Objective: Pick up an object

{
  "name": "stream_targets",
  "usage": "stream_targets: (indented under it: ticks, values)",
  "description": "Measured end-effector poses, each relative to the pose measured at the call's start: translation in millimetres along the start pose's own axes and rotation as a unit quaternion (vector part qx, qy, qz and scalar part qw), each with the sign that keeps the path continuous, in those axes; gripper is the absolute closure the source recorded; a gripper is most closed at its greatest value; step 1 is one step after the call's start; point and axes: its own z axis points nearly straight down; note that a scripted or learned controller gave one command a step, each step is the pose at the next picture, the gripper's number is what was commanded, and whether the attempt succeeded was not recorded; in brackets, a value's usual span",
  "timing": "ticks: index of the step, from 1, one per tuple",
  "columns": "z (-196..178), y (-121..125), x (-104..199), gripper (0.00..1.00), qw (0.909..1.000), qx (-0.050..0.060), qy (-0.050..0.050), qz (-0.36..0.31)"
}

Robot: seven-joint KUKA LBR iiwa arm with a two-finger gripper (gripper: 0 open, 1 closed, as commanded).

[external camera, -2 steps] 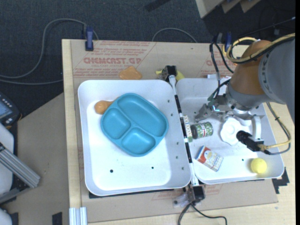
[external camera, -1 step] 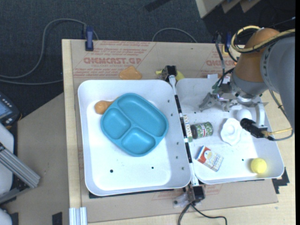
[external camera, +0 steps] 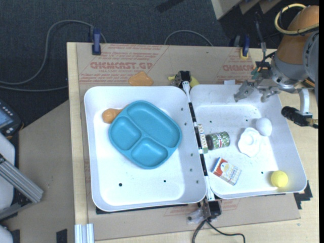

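While the grey arm with its orange band reaches in from the right, its claw (external camera: 255,90) hangs over the far rim of the right bin (external camera: 291,156), with nothing between its thin fingers; whether they stand apart or together cannot be told from this angle.

Several small things lie loose in the right bin, all apart from the claw. A green-labelled jar (external camera: 218,139) lies on its side near the bin's left wall. To its right rests a flat white piece (external camera: 248,142), and a white ball (external camera: 264,126) sits just beside it on the far-right side, touching or nearly so. Nearer the camera, a small red and white carton (external camera: 226,170) lies tilted on the bin floor. A yellow ball (external camera: 279,178) sits in the near right corner, well apart from the rest.

The left bin (external camera: 101,181) holds a blue divided tray (external camera: 145,133) with three compartments, set at an angle in the middle. An orange ball (external camera: 109,116) rests at the tray's far-left edge, partly tucked against it.

Both bins sit side by side on a table (external camera: 81,70) covered with printed cardboard. An orange lump (external camera: 140,79) lies on the cardboard just beyond the left bin's far rim.
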Motion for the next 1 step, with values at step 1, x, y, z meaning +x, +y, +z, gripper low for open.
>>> stream_targets:
  ticks: [1]
  values:
    - [-6.6, -72.6, 82.5, 0.0, 1.0, 0.007, 0.006, -0.004]
